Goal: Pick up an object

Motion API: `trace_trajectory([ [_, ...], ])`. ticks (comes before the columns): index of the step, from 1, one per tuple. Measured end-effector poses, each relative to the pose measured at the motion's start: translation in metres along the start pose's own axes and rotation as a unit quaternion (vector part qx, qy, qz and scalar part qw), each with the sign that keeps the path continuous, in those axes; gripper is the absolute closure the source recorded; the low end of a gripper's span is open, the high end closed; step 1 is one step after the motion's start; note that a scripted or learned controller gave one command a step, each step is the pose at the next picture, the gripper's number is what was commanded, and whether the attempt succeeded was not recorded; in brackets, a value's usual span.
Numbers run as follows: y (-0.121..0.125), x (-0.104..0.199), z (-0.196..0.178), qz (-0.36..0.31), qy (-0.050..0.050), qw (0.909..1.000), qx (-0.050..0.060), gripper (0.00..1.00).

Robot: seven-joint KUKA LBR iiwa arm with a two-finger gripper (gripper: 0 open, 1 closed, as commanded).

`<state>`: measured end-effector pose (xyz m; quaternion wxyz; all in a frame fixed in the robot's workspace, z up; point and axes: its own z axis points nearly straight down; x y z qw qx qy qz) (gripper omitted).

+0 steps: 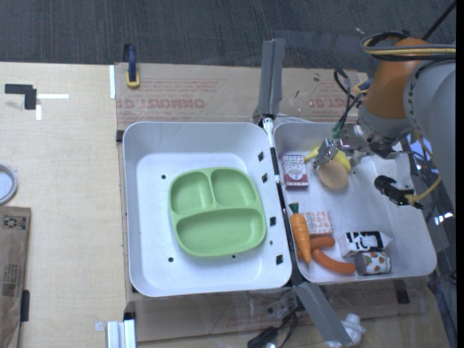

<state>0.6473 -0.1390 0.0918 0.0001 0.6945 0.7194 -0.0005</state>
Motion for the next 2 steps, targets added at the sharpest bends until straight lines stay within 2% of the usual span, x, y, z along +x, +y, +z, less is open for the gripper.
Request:
trace_trajectory([
  [1, -0.001, -0.001, -0.008, 0.000, 0.000, 1.0000, 0.003, 1.00],
  [2, 0.013, 0.052, -0.100, 0.061, 0.000, 0.9981, 0.000, 1.00],
])
